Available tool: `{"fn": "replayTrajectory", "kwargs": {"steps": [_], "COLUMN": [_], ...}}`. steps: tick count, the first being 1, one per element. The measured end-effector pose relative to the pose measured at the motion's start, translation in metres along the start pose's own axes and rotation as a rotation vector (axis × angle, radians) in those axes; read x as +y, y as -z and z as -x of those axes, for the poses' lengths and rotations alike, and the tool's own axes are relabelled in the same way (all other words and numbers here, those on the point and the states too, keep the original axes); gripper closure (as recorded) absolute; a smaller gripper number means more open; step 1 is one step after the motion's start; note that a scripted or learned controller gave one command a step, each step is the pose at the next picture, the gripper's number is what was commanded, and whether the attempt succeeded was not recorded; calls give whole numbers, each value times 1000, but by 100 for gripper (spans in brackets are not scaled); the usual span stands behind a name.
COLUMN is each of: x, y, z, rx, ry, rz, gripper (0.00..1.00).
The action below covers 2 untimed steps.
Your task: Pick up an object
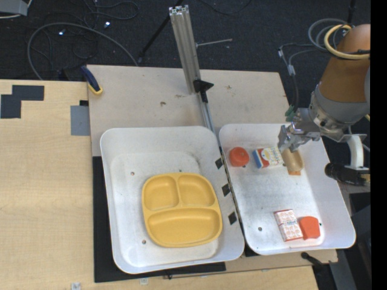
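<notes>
Tan wooden block (294, 162) just beside the small carton (266, 157) is my likeliest target; my claw (291, 139) hovers above it; its grip I cannot tell.

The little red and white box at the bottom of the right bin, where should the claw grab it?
Probably across the two long sides of the red and white box, coming straight down from above. It lies flat, and an orange block sits right against one long side, so that finger has little room.

The right bin's (338, 222) middle lies open; a small carton (266, 157), orange cap (239, 156) and tan block (294, 161) crowd its far end.
</notes>
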<state>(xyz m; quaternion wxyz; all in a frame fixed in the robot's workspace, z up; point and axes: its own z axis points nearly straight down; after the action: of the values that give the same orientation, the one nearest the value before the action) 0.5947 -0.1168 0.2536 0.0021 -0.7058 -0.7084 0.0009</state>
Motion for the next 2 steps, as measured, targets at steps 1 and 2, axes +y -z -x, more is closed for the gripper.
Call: {"fn": "replayTrajectory", "kwargs": {"steps": [1,2], "x": [-9,-27], "y": [-6,-22], "z": [-48,-96], "rx": [0,0], "ry": [1,0], "rz": [-1,-2], "gripper": [100,100]}}
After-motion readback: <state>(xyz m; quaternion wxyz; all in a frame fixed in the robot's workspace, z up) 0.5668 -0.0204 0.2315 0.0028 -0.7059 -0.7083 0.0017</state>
